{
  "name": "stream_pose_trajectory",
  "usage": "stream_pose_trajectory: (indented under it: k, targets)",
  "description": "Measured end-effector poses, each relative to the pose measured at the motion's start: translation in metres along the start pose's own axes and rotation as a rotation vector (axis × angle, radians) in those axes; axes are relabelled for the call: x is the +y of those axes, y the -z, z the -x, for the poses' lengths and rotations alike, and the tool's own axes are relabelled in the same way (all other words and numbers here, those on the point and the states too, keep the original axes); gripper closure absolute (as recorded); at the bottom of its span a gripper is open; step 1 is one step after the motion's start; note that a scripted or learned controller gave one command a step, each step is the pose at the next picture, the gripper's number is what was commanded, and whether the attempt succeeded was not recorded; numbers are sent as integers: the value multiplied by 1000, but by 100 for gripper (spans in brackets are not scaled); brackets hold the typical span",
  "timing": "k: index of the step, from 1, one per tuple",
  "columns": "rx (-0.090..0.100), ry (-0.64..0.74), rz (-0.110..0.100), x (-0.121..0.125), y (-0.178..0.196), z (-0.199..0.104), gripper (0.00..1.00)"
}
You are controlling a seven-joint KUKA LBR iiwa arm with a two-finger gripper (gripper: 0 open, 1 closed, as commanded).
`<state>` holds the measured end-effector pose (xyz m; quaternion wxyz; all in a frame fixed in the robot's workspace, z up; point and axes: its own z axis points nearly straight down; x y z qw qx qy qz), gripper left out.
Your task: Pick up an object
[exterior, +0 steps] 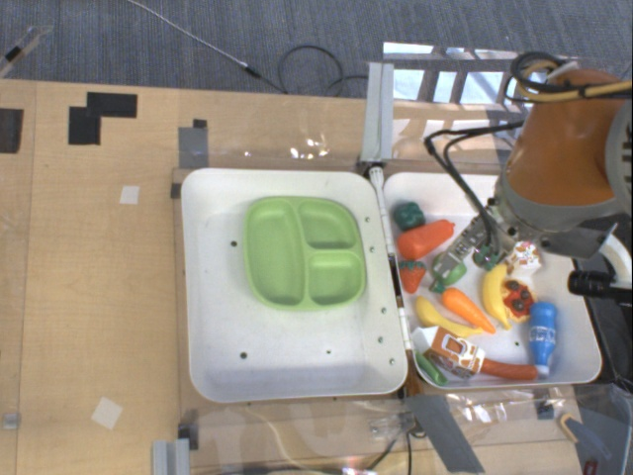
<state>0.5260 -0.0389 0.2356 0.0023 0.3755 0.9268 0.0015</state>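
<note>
I see a pale wood-grain bench point(89, 295) against grey carpet point(247, 18), glossy plastic toy food right of the moulded green plate point(302, 252); fingers point(453, 265) state: can't tell.

Glossy white plastic bins point(287, 379), a smooth green plastic plate point(302, 253), matt wood-look bench point(89, 295).

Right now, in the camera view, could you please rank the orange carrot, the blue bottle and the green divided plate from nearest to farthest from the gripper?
1. Orange carrot, right bin, just below the gripper.
2. Blue bottle, right bin's right side.
3. Green divided plate, left bin.
</note>
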Motion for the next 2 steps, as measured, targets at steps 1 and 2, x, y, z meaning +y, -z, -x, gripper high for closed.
stream_pose_trajectory:
  k: [1, 2]
  targets:
    - [-1, -1, 0, -1, 0, 1, 0]
    - [3, 213, -5, -71, -98, 42, 0]
